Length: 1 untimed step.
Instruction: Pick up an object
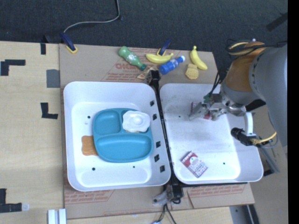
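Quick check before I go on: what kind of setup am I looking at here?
Probably a lab bin-picking bench: two white bins on cardboard, toy food like a banana, and the gripper over the right bin.

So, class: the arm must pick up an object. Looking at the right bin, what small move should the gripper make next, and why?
Probably shift the gripper toward the near edge of the right bin and hang above the small red and white packet. The gripper sits over bare floor near the bin's far side, and the packet lies flat and apart from it.

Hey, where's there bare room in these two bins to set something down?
Right bin: bare floor between the gripper and the red packet. Left bin: a strip along its near wall; the blue tray, fried egg and toast crowd its middle.
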Motion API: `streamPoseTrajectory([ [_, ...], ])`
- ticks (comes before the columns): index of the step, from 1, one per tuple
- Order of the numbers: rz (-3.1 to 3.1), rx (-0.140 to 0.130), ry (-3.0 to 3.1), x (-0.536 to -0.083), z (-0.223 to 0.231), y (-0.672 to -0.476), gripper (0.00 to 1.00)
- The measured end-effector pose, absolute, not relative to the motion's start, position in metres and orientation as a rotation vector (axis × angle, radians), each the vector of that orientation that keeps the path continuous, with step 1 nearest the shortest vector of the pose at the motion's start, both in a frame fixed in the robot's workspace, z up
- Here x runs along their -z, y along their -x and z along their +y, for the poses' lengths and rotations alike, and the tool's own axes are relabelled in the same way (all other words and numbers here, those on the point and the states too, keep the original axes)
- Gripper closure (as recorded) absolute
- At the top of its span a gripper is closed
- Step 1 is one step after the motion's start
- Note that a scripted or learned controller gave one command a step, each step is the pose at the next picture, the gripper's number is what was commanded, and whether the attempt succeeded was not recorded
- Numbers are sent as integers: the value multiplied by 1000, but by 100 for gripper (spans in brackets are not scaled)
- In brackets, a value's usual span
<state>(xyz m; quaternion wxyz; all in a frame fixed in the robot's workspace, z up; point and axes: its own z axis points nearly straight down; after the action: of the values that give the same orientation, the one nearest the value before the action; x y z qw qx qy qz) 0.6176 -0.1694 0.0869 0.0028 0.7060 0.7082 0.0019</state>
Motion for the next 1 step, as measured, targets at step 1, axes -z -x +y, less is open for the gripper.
streamPoseTrajectory([
  [1,2223,-3,-2217,-86,-124,-669,0],
])
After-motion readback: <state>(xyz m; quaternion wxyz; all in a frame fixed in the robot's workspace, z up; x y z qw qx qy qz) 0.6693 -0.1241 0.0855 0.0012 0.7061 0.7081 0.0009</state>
